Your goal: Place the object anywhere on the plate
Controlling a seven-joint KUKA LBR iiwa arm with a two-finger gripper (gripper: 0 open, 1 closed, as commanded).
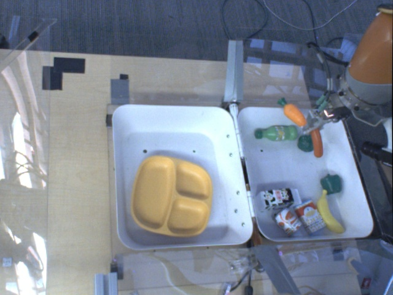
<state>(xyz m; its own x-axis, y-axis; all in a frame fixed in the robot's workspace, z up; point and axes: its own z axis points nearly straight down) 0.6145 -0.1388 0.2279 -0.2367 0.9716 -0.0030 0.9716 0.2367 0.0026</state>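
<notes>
Bench (73, 165): we see pale wood, with dark carpet beyond its far edge and loose cables on that carpet.
Bins: we count two, side by side; the left bin (123, 165) holds one yellow plate (172, 195) with three sections, and the right bin (350, 171) holds the small items.
Arm (374, 48): we see it over the right bin's far right corner.
Gripper (319, 117): we cannot tell how far it is open, nor whether it has hold of anything.
Items, counted: one green bottle (277, 133), two carrots (295, 114), two green peppers (331, 184), one banana (329, 212), three cartons (276, 197).
Nearest the gripper: we place one carrot, the bottle's base and one pepper just beside it.
Plate versus gripper: well apart, in the other bin.
</notes>
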